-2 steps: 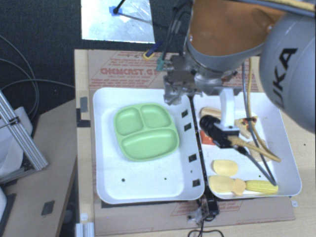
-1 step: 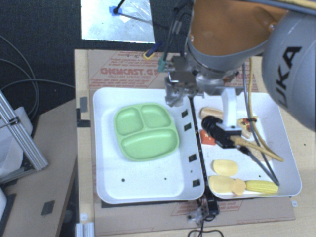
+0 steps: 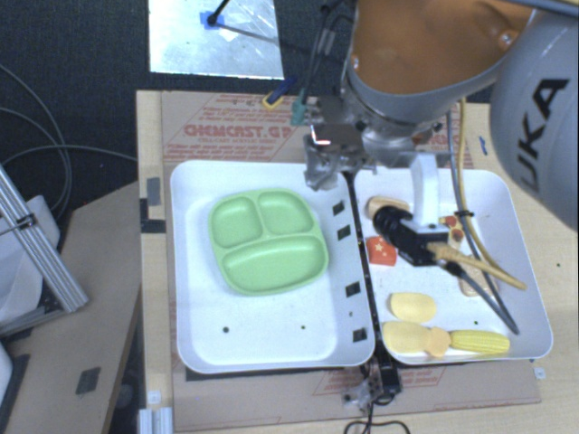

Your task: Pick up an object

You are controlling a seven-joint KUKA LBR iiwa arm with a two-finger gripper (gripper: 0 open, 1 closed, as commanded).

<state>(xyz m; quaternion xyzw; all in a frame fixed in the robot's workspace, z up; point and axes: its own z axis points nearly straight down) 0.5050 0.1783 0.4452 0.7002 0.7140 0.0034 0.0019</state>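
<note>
My arm [image 3: 434, 52] fills the upper right of the frame. My pincer [image 3: 318, 172] hangs over the top end of the wall between the 2 bins, and I cannot tell whether it is open or closed. The left bin [image 3: 194, 333] holds a green plate [image 3: 262, 242] with 3 compartments, near center frame. In the right bin [image 3: 520, 269], a corn cob [image 3: 479, 341] lies along the lower edge, a pale yellow piece [image 3: 412, 307] sits left of it, and a small red piece [image 3: 384, 252] lies higher, just beside the dividing wall.
</note>
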